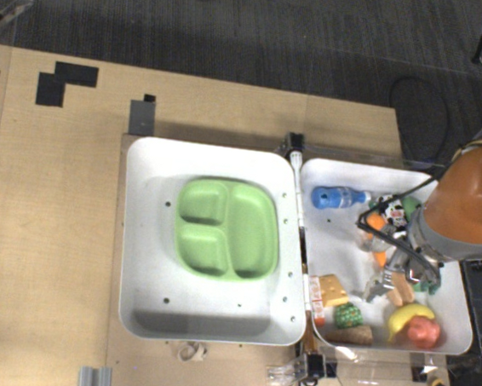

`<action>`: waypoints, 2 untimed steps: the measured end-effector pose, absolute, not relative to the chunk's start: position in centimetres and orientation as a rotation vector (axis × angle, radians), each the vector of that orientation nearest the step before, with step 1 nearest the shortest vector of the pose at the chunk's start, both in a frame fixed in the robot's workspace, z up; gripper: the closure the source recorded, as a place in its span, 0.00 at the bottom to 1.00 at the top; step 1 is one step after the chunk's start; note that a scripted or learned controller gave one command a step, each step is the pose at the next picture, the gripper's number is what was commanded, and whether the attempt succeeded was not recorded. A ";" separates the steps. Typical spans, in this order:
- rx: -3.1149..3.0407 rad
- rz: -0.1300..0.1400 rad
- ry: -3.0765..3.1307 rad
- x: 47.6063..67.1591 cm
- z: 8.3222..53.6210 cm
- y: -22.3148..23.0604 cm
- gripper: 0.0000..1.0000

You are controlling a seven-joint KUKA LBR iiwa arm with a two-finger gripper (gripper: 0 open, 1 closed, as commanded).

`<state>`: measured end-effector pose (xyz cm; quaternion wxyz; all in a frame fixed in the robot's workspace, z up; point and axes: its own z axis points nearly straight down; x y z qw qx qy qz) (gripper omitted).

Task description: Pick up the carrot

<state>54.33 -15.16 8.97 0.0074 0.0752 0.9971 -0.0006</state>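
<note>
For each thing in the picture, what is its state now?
green plate: lying flat in the left bin
blue bottle: lying on its side in the right bin
carrot: partly hidden beside the gripper
banana: resting against a red fruit

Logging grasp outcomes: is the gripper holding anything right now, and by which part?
Cannot be told: the gripper hangs low over the right bin beside an orange piece.

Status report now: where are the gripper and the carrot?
Gripper low in right white bin. Small orange carrot just beside it, grasp unclear. Yellow banana and red apple crowd nearby.
</note>
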 end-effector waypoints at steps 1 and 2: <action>0.222 -0.004 3.104 54.9 10.4 -15.0 1.00; 0.321 0.006 3.106 60.6 17.4 -8.9 1.00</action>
